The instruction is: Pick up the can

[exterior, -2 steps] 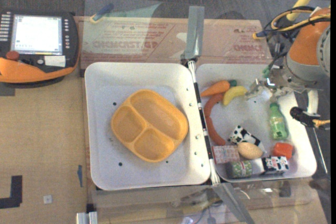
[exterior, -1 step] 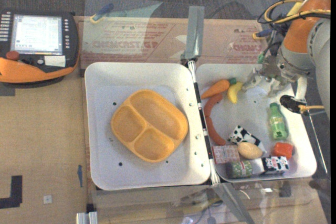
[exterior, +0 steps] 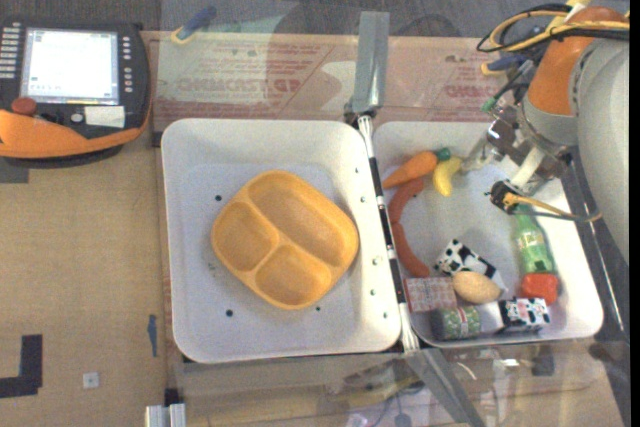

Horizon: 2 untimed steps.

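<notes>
Hovering pincer [exterior: 481,155] beside banana [exterior: 444,177], can [exterior: 458,322] lying well apart

Two white bins [exterior: 190,155] [exterior: 470,220], one orange plate [exterior: 285,237], one can [exterior: 458,322], one carrot [exterior: 412,168], one banana [exterior: 444,177], one green bottle [exterior: 532,245]

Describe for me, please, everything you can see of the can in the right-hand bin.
The can is a small cylinder, apparently metal, with a green patterned label and a pale grey end. It lies on its side along the front wall of the right bin. A pink checked packet sits close behind it, and a black-and-white carton lies at its grey end; contact is hard to judge.
</notes>
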Tool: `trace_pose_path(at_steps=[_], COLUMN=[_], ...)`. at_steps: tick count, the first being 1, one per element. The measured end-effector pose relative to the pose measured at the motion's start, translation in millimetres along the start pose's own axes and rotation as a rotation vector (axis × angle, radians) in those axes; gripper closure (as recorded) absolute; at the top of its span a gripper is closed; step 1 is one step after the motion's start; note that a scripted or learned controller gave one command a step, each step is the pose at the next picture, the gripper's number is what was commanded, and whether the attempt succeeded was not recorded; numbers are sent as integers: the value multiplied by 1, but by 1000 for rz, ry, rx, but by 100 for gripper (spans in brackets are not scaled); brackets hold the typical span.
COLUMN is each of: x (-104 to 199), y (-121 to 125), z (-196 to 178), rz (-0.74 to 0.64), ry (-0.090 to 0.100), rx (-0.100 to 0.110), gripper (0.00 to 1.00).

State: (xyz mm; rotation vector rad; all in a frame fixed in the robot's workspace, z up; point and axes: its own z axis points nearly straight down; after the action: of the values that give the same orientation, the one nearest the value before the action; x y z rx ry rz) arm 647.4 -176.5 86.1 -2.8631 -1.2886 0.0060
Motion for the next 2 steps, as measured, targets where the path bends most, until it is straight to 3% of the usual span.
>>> trace_pose_path(at_steps=[1, 2], x=[17, -6], y=[-18, 17], z=[0, -130], rz=[315, 243], ry=[0, 3], rx=[-1, -4], gripper=[0, 0])
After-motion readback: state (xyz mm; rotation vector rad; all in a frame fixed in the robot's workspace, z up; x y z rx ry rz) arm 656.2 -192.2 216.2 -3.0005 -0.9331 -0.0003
